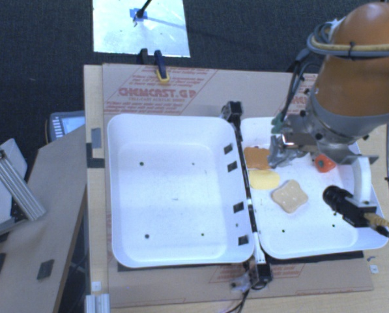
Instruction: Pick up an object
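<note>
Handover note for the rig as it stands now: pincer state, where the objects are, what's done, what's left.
Pincer: low in the right bin, at the right edge of the orange piece. Whether it has a grip cannot be told.
Objects, all in the right bin: the orange piece by the bin's left wall, the yellow piece just in front of it, the toast to the yellow piece's front right, and the red piece under the arm.
Done: the approach. Nothing is visibly lifted.
Left: grasp one object, likely the orange piece, and lift it clear.
</note>
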Tool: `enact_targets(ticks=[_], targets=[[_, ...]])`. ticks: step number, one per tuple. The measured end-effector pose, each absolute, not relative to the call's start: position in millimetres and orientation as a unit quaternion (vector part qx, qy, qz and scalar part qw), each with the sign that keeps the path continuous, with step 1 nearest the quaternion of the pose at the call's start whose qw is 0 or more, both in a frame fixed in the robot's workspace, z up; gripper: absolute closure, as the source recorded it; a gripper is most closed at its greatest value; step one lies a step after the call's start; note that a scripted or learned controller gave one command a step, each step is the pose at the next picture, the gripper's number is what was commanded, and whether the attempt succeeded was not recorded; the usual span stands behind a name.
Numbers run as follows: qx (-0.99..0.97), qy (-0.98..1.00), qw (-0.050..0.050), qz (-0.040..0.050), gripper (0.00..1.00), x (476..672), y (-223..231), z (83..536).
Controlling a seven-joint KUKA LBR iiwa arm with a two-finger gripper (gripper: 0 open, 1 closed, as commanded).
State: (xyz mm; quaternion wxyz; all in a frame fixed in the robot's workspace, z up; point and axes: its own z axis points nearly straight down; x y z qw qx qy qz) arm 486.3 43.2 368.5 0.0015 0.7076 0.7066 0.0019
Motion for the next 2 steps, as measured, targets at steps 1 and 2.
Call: enact_targets(ticks=[1,2], targets=[[0.704,0.711,0.003,0.006,1.0,502.3,103,466],[0.702,0.712,0.0,0.0038,1.0,495.1,193,502]])
